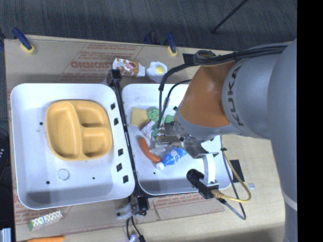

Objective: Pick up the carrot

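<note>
The carrot (148, 149), a short orange stick, lies slanted on the floor of the right bin (151, 183), near its left wall. My gripper (164, 136) hangs low over the bin's middle, just right of the carrot and above a blue and white tube (171, 157). The arm's orange band and grey wrist cover most of the gripper from above. Nothing shows between the carrot and the bin floor; the carrot rests apart from the gripper.
A yellow divided tray (79, 129) sits in the left bin (30, 185). In the right bin lie a yellow block (139, 117), a green item (153, 113) and a small printed packet (147, 129). A small carton (126, 67) and a white and yellow item (157, 69) rest behind the bins.
</note>
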Tool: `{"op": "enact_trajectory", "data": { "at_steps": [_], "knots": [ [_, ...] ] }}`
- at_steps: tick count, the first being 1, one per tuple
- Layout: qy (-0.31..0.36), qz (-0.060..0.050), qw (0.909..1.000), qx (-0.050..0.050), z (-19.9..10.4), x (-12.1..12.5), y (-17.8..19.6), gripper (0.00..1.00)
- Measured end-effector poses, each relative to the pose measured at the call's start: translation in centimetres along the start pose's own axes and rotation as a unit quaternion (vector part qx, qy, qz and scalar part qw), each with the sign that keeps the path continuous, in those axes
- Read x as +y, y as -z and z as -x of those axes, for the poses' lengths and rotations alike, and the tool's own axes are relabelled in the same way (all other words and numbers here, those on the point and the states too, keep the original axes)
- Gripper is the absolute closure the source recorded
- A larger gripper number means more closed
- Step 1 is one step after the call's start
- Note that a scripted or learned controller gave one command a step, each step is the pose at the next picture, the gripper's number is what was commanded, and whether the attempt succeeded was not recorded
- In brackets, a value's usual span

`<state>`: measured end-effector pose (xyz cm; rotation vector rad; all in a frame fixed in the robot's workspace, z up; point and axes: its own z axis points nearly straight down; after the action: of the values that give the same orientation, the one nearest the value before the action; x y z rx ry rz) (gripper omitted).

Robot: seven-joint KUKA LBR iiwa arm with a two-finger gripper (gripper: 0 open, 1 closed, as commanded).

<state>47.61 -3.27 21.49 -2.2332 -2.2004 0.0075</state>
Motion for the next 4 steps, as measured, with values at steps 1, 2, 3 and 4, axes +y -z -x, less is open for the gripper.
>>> {"op": "enact_trajectory", "data": {
  "at_steps": [1, 2, 3, 4],
  "knots": [
    [-0.005, 0.003, 1.0, -0.001, 5.5, 0.1, 9.0, 1.0],
    [-0.094, 0.003, 0.9956, 0.0, 11.8, 0.1, 12.4, 1.0],
    [-0.194, 0.001, 0.9811, 0.001, 13.8, 0.3, 7.6, 1.0],
    [-0.253, 0.0, 0.9673, 0.001, 13.9, 0.2, 7.0, 1.0]
  ]
}}
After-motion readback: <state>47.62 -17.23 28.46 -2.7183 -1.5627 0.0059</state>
